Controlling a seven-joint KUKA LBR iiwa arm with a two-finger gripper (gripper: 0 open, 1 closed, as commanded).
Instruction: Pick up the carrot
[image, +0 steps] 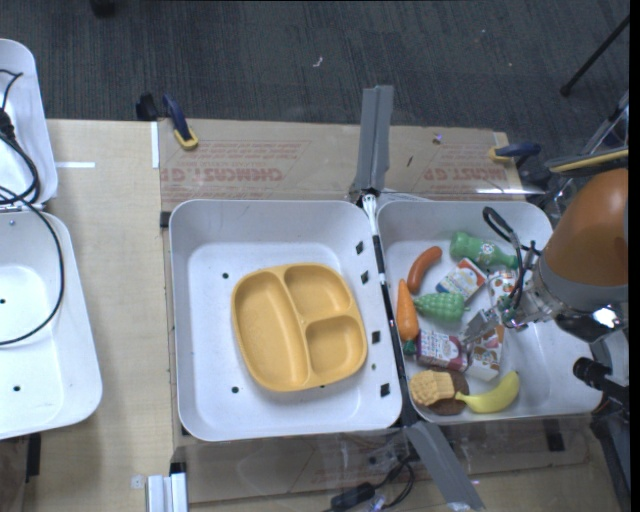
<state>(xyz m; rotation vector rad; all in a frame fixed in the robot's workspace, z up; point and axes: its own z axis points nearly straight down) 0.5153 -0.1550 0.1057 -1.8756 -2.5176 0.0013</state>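
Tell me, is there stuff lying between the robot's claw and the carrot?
Yes. The carrot lies by the right bin's left wall, and the gripper is over the bin's middle. A bumpy green toy and small packets lie between them.

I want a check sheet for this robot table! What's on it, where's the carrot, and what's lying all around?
Surface: bench bearing two white bins side by side, left bin and right bin.
Job's things: carrot lies along the right bin's left wall, ungrasped.
Clutter: yellow divided plate in the left bin; in the right bin a sausage, banana, waffle, green toys and small packets.
Grippers: gripper low over the packets, apart from the carrot.
Cables: black cable over the white tub at left.
Surroundings: dark carpet; blue-and-yellow clamp at the bench's far edge.
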